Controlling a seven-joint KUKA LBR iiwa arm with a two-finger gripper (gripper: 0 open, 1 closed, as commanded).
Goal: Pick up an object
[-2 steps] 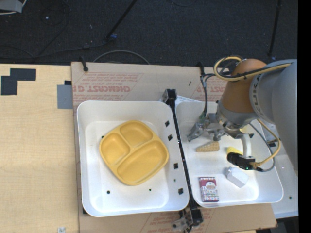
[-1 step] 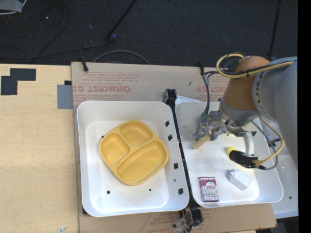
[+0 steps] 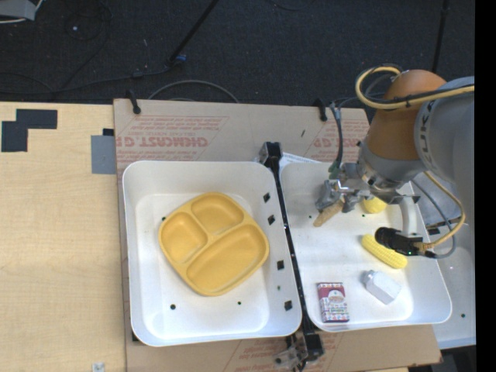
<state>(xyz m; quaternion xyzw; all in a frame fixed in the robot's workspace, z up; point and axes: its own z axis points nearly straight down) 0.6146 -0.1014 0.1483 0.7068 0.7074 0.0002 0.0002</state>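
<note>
Two white bins sit on cardboard. Over the right bin (image 3: 434, 304), the gripper (image 3: 335, 200) hangs, its state unclear. Nearby, a corn cob (image 3: 383, 249) lies slanting from upper left to lower right.

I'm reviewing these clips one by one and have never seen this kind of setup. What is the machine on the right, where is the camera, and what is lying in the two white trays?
The single camera is fixed above the bench and looks down at a slant. The grey machine with the orange band is a robot arm reaching in from the right; its job is to pick up an object. At its tip is the claw, low over the back of the right bin.

The left bin holds a yellow divided plate. In the right bin lie a toy corn cob, a small red and white box, a small white block and a yellow piece partly under the arm. A tan stick-like part sits at the claw; I cannot tell whether anything is held.
</note>
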